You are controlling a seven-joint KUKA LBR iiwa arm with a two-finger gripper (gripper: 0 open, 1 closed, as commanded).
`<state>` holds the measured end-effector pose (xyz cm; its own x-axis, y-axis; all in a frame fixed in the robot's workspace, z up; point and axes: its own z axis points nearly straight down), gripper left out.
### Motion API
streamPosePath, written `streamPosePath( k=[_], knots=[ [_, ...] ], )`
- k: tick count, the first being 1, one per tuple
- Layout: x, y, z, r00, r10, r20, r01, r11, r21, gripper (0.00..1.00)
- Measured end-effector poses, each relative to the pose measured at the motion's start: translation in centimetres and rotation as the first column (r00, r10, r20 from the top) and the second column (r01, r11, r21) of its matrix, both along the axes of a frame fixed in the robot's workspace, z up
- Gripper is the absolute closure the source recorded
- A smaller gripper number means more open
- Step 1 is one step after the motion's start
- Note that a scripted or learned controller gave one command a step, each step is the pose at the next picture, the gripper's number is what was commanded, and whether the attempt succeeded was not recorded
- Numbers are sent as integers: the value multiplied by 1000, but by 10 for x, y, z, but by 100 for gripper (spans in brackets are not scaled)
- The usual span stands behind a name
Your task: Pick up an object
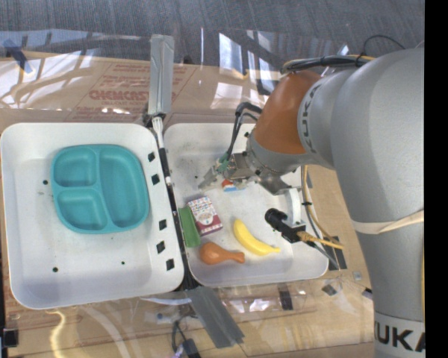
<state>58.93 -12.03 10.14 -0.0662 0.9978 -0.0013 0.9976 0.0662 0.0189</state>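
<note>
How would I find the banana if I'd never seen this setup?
Look in the white bin that the grey arm reaches into. Near its lower edge lies the banana, just right of an orange-brown drumstick-shaped toy. It is the only yellow, curved thing there.

Pretty bright and even overall. Streaky glare comes off the shiny table [75,73] from 10 to 1 o'clock. The white bin [22,222] at 9 o'clock is nearly blown out. There's a soft shadow under the arm [373,125] on the other bin [187,144]. Whole thing's slightly soft and low-res.
</note>
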Motion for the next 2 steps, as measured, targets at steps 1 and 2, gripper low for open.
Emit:
streamPosePath(
  k=[1,2],
  knots=[
    [73,-23,0,1000,29,-4,-29,1000,-4,0],
    [48,-28,0,999,-37,0,37,999,-3,0]
  ],
)
